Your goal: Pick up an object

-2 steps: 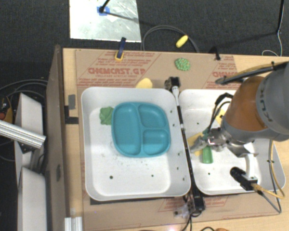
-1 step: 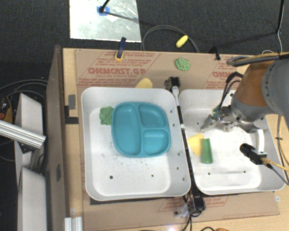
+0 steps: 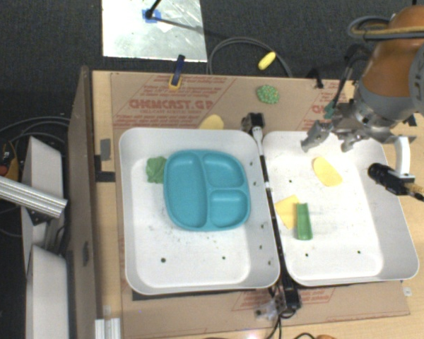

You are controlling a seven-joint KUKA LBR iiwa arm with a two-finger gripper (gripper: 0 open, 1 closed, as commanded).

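At the far left of the camera view a grey metal bar lies at a slant beside the bench, with dark cables around it. The left bin holds a teal divided plate lying flat near its middle, its three compartments facing up, and a small green leafy piece touches the plate's left edge. Behind this bin, on the brown cardboard sheet, a yellow piece sits just at the bin's back rim, and farther back rest a blue and yellow clip, a round green knobbly object and a small yellow object on the dark floor. A black divider runs between the two bins. In the right bin, near its left wall, a yellow wedge lies touching a green stick-shaped object, which lies upright in the picture along the wedge's right side. Farther back in the same bin a pale yellow oval object lies by itself, apart from the pair. The gripper hangs over the back part of the right bin, just above and beside the yellow oval; its two grey fingers are spread apart with nothing between them. The grey arm with its orange band rises from it toward the upper right corner.
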